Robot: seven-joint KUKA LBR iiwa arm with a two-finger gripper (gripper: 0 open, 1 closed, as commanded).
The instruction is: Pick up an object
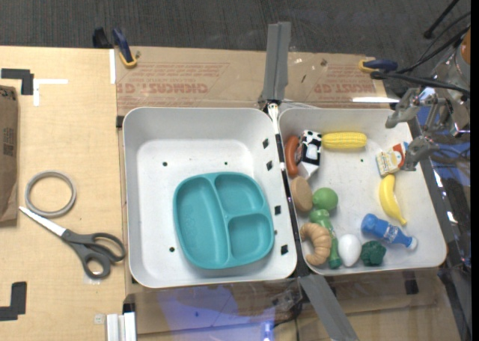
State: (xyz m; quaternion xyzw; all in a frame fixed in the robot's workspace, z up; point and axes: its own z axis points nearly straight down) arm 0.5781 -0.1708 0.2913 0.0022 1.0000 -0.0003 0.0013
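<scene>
I see the gripper [408, 131] at the right rim of the right bin [352, 175], over that bin's far right corner, with cables and grey metal parts crowded around it. From this slanted overhead view I cannot tell how far the tool is open, and I see nothing held in it. Its lower metal part sits just beside a small white carton [388, 161] with orange markings. I cannot tell whether the two touch.

Candidate objects, all lying in the right bin:
- The small white carton, near the right wall, closest to the tool.
- A banana [391, 199], just below the carton, lying roughly lengthwise along the right wall.
- A corn cob [343, 140], near the far wall, lying crosswise.
- A black-and-white cube [310, 146], left of the corn cob, with a hot dog [291, 155] beside it against the left wall.
- A brown potato [301, 193] and a green ball [325, 199], mid-left.
- A croissant [317, 244], a white egg [349, 246], a broccoli piece [373, 253] and a blue bottle [387, 232] along the near wall, with the bottle lying on its side.

The left bin [150, 152] holds a teal divided plate [223, 220], lying flat and toward the near side.

On the bench [67, 108] to the left of the bins lie a roll of tape [50, 192] and a pair of scissors [78, 242], well apart from the tool.
</scene>
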